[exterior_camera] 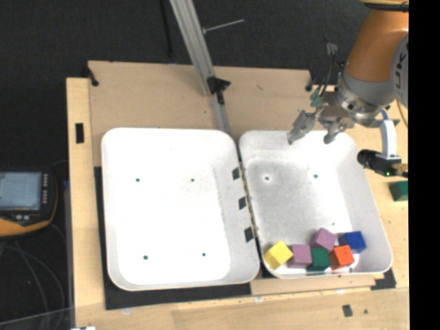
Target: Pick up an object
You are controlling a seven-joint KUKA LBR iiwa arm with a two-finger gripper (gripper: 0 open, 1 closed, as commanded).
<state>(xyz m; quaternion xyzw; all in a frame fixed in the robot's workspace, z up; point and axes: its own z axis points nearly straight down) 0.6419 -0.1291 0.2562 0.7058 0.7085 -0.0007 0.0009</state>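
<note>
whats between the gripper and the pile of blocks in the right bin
Nothing: in the camera view, bare white bin floor separates the open gripper at the far edge from the blocks clustered along the near edge.

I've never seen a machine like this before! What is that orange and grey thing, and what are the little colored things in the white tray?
That is a robot arm, seen by a camera above the bench. At its end is a gripper, two fingers spread open with nothing between them. Below are two shallow white bins. The right bin has small colored blocks bunched in its near corner: a yellow block, two purple ones, a green, an orange block and a blue block. The gripper hangs over the far edge of that bin, away from the blocks.
</note>
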